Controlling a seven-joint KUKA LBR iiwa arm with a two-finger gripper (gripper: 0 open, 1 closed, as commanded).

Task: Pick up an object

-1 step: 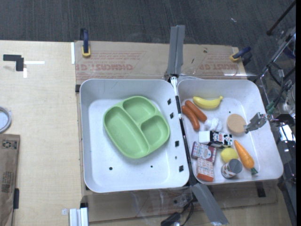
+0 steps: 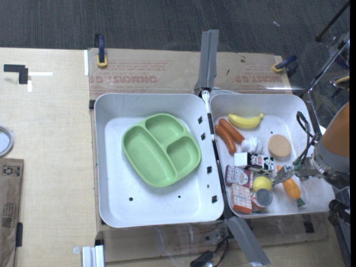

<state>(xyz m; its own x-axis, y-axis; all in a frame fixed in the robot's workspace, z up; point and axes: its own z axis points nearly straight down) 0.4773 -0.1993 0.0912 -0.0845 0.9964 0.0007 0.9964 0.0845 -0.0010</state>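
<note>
While the arm (image 2: pixel 339 143) reaches in over the right bin's outer rim, we log the bench from its left side across.

Left bin (image 2: pixel 105 166): a green divided plate (image 2: pixel 161 149) sits near the middle of its floor, tilted off square to the walls. Three compartments, all bare. Nothing else in this bin. We judge it the drop side, kept open to receive.

Right bin (image 2: pixel 289 102): all the candidates for picking are here, crowded toward the near-left part.
- Against the divider wall, two red sausages (image 2: pixel 229 134) lie side by side on a slant.
- At the far edge, a yellow banana (image 2: pixel 245 119), apart from the rest.
- Mid-floor, a tan round disc (image 2: pixel 279 146), flat.
- A black-and-white carton (image 2: pixel 257 161) touches small white items beside it.
- Near edge: printed packets (image 2: pixel 240 189), a yellow lemon-like fruit (image 2: pixel 261 183) and a grey tin (image 2: pixel 263 198), all touching. A tight cluster, hard to single out.
- Toward the near-right corner, an orange carrot (image 2: pixel 291 188), slanted.

Gripper (image 2: pixel 285 175): low in the bin, between the lemon-like fruit and the carrot, just beside both. Fingers look parted, with nothing visibly between them. The carrot's upper end lies just at the tips, so we judge it the likely target; contact too small to confirm. Nothing is lifted yet.
</note>
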